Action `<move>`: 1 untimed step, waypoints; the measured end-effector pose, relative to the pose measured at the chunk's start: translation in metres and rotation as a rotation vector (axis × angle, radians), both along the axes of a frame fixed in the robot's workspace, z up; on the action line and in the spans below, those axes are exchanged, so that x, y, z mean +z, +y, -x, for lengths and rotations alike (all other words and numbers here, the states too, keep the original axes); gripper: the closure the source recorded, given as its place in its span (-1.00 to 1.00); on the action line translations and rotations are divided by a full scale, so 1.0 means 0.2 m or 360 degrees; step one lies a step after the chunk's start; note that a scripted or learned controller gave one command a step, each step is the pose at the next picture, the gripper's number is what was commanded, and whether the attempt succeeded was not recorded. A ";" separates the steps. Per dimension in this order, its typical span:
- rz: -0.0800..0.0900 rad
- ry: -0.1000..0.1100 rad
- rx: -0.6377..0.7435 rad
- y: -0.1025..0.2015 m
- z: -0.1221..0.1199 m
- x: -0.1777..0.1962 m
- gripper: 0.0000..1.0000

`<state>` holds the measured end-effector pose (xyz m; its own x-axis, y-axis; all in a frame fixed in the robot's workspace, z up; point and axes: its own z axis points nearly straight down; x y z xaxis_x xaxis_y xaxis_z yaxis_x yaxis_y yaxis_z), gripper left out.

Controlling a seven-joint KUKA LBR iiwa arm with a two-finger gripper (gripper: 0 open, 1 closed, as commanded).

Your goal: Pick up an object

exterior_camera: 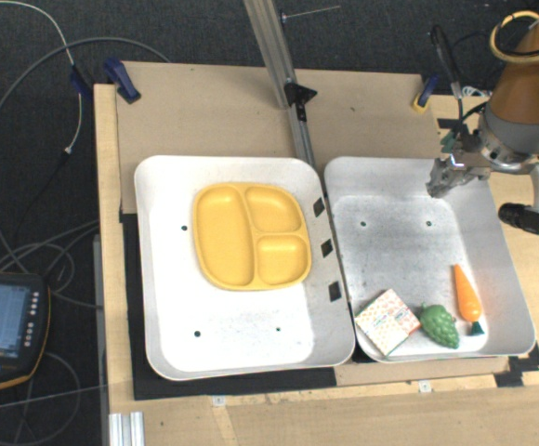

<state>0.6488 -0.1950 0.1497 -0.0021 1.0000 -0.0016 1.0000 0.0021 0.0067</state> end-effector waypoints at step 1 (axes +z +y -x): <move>0.0001 -0.0003 0.0000 0.00 -0.01 0.28 1.00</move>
<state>0.6509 -0.1950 0.2052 -0.0022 1.0000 -0.0025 1.0000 0.0022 0.0084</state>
